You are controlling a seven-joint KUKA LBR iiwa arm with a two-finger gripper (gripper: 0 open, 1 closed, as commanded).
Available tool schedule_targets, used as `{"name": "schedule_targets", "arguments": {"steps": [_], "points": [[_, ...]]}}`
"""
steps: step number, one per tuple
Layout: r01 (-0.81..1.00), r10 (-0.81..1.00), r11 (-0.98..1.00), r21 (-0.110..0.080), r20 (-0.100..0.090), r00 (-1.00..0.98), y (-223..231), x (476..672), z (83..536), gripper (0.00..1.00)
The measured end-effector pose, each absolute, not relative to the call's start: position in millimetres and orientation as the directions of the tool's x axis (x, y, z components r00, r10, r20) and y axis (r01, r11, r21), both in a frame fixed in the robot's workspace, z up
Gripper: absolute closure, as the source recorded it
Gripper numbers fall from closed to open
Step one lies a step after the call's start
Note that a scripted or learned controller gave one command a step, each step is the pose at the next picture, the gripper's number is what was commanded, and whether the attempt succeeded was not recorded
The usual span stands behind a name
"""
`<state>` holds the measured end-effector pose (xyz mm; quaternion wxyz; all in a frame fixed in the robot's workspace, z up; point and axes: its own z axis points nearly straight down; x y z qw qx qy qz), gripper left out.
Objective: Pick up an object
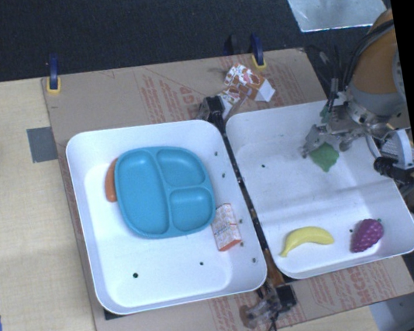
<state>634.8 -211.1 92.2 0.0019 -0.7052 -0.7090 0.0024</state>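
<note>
My gripper [331, 140] reaches into the right bin [289, 186] from the right, in its upper right part. A small green object [324, 158] lies right at the gripper's tip, partly covered by it. I cannot tell whether it is gripped or just lying under the gripper. A yellow banana [307, 239] lies near the right bin's front wall. A purple bunch of grapes [366, 235] sits at that bin's front right corner.
The left bin [102, 241] holds a blue divided plate [166, 190] with an orange object [109, 183] tucked at its left edge. A small printed packet [226, 227] lies by the left bin's right wall. Crumpled wrappers [244, 84] sit behind the bins.
</note>
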Motion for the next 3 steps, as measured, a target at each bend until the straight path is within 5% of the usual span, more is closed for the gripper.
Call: {"name": "schedule_targets", "arguments": {"steps": [1,2,3], "points": [[1.0,1.0,0.007,-0.007,-0.001,-0.007,-212,635.2,103,1.0],[1.0,1.0,0.008,-0.007,-0.001,-0.008,-212,635.1,103,0.0],[1.0,1.0,0.006,-0.005,-0.001,-0.006,-211,635.7,92,0.0]]}}
